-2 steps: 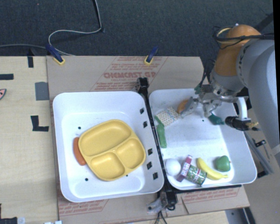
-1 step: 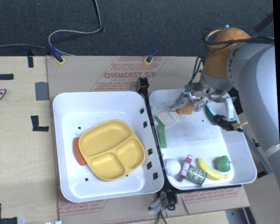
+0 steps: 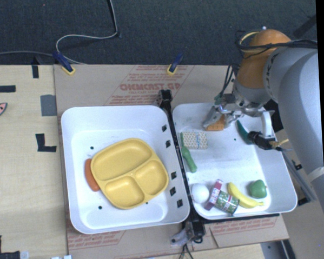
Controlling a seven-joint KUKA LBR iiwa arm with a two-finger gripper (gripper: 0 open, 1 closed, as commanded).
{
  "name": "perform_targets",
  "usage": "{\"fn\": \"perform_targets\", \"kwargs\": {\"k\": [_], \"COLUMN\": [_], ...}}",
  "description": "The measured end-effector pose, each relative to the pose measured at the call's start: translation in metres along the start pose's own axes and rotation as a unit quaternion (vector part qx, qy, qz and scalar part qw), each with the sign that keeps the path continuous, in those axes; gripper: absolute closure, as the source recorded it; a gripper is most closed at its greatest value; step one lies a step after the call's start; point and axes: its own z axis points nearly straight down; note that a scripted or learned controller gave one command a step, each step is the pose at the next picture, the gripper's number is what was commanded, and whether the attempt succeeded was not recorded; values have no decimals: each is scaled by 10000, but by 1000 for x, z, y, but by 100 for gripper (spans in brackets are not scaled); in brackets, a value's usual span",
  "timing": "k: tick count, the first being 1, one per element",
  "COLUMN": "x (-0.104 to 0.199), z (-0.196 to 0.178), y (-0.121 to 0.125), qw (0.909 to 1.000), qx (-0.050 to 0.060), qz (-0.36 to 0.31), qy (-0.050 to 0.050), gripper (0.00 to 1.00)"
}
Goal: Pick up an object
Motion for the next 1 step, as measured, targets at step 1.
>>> {"fn": "perform_targets", "kwargs": {"k": [1], "x": [74], "z": [-116], "y": [-52], "qw": [10000], "qx": [29], "qz": [-8], "qy": [26], "gripper": [100]}}
